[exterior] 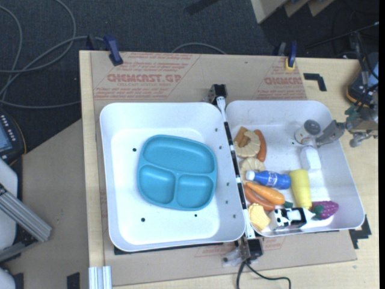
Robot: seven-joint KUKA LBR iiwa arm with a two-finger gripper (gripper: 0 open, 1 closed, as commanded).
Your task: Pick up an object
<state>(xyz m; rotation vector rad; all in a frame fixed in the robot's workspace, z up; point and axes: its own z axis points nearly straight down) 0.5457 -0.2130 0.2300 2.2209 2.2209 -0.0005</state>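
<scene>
1. A tan counter (180, 77) with red lettering stands on dark carpet strewn with cables, carrying two shallow white bins side by side.
2. The left bin (120, 161) holds a blue divided plate (176, 171).
3. The right bin (337, 161) holds the pickable toys along its left and near side: bread (243, 138), a blue bottle (271, 178), a carrot (263, 192), a yellow block (301, 187), a purple grape bunch (325, 209).
4. The tool (313, 131) hovers low over the right bin's far corner, apart from the toys; whether it is spread or pressed together I cannot tell.
5. Judging by this, nothing is lifted yet; reaching, gripping and raising all remain.
</scene>
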